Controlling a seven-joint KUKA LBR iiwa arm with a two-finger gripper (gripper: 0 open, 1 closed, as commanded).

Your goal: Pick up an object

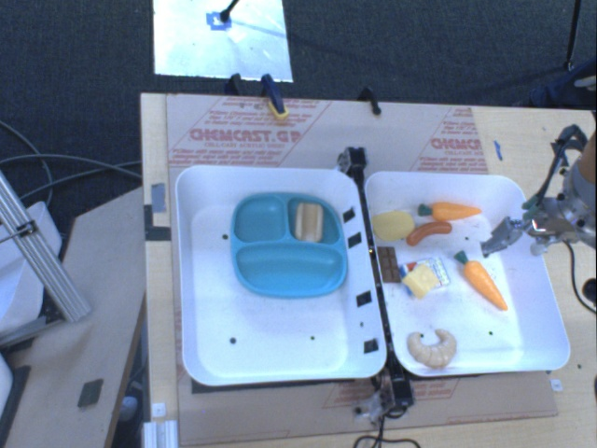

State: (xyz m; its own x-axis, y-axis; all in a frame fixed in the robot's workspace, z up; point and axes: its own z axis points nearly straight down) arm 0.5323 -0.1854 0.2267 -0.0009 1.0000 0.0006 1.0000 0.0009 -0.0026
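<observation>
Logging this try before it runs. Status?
Gripper at right bin's right edge, holding nothing. Nearest: lower carrot, just below. Nothing in between.

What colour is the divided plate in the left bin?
Blue-teal divided plate, seen clearly in the camera view.

Wooden bench [159, 278] under printed board [308, 133], two white bins [210, 343] side by side.

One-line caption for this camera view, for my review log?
Pincer hovers over the right bin near two carrots; blue plate sits in the left bin.
</observation>
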